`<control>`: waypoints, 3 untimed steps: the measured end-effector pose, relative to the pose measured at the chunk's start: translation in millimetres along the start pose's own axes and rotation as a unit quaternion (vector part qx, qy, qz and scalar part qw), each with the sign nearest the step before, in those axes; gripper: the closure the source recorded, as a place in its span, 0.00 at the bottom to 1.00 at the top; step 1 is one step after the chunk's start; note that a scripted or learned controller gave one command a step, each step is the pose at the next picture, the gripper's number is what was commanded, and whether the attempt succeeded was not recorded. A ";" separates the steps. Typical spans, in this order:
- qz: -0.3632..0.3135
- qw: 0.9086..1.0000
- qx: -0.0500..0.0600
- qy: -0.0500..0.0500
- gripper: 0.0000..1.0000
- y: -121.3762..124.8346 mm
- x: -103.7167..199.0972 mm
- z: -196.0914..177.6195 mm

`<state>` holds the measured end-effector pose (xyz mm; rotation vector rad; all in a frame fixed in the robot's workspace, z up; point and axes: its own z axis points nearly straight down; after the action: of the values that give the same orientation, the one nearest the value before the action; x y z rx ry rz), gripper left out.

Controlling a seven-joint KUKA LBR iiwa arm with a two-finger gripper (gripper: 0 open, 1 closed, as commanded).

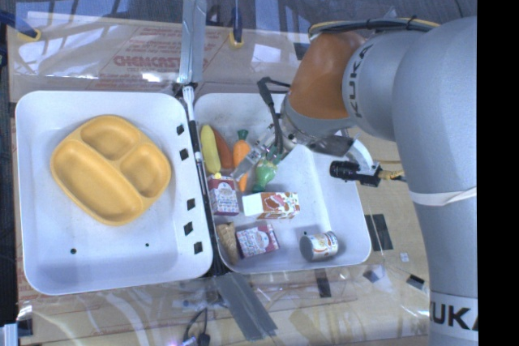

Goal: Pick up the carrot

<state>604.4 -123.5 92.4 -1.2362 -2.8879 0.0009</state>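
Grey metal two-finger gripper point(266, 151), carried below the orange-banded wrist, low in the upper left part of the right-hand shallow white plastic bin point(345, 211); whether it is clamped or spread cannot be told at this scale. Small orange carrot with a green top point(241, 152) lies just left of the gripper, touching or nearly touching it, not visibly between its tips. A green rounded toy vegetable point(266, 173) sits just below the gripper. Against the bin's left wall lie a yellow corn cob point(209, 148) and, beside it, a reddish-brown elongated item point(224, 150). Lower in the same bin: a small red packet point(224, 195), a red-and-white carton point(272, 204), a second red packet point(256, 240) and a short metal can on its side point(319, 245). The left-hand white bin point(49, 255) holds a yellow three-compartment plastic plate point(111, 168).
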 end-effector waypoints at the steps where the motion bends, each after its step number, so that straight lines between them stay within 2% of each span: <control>1: -0.002 1.000 0.000 0.000 1.00 0.7 -0.2 -10.5; 2: -0.083 0.997 0.000 0.000 1.00 38.6 42.2 -100.3; 3: -0.239 0.971 0.000 0.000 1.00 36.6 89.8 -143.1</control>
<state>569.0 -33.2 235.5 -0.5086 -3.1000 0.0009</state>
